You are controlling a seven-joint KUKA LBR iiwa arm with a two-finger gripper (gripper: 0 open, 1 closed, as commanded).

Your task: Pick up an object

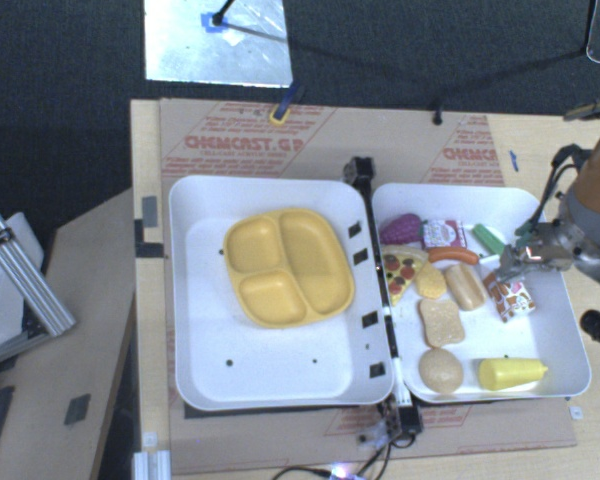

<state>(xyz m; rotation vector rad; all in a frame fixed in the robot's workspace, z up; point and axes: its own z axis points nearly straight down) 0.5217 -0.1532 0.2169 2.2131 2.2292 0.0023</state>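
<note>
My gripper (515, 258) hangs over the right part of the right bin (565, 353), with the grey arm reaching in from the right edge. Just below it lies a small patterned carton (511, 301). A green piece (488, 238) lies up and to its left, and a red sausage (453, 256) and a hot dog bun (466, 288) lie to its left. I see nothing held in the gripper.
The right bin also holds a purple piece (402, 228), a red-and-white carton (443, 233), a pizza slice (400, 271), a bread slice (442, 320), a round bun (441, 368) and a yellow bottle (512, 372). A yellow divided plate (286, 266) sits in the left bin (195, 358).
</note>
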